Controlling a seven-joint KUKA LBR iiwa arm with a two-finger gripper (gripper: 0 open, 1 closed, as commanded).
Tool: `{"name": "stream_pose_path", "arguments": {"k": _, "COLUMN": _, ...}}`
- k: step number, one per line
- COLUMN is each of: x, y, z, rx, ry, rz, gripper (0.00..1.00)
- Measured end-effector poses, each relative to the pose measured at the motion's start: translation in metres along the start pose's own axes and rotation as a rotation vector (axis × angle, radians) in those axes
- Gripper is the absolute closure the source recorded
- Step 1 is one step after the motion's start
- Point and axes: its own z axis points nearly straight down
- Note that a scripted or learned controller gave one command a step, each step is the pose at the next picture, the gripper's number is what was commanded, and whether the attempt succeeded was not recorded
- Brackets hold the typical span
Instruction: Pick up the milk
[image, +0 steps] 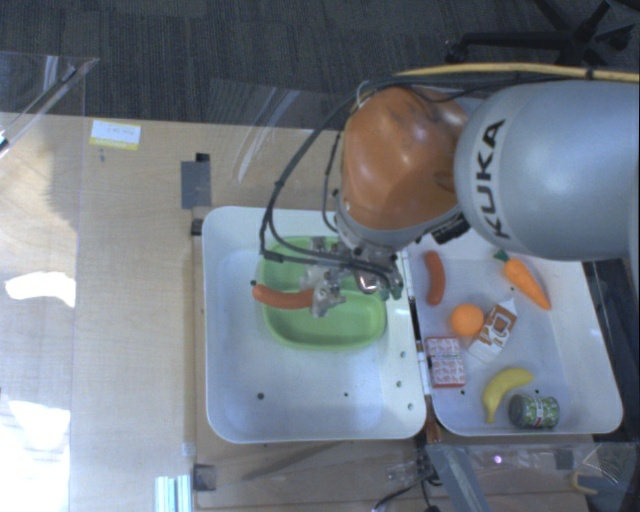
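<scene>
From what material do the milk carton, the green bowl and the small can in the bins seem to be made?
The milk carton looks like printed paperboard: flat white faces with a brown label, matte. The green bowl in the left bin seems moulded plastic: uniform colour, soft sheen, rounded rim. The can in the right bin appears to be metal with a dark green label, though it is too small to confirm.

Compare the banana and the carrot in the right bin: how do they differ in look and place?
The banana is yellow and curved; the carrot is orange, straight and tapered. The banana lies near the front of the right bin, beside a green can; the carrot lies further back, near the arm. Both lie flat in that bin, away from the pincer.
</scene>
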Motion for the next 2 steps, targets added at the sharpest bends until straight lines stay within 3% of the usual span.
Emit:
{"name": "stream_pose_path", "arguments": {"k": 1, "x": 0.046, "y": 0.003, "z": 0.014, "rx": -0.001, "ry": 0.000, "rz": -0.537, "gripper": 1.00}}
{"name": "stream_pose_path", "arguments": {"k": 2, "x": 0.013, "y": -0.068, "z": -0.161, "rx": 0.004, "ry": -0.006, "rz": -0.864, "gripper": 1.00}}
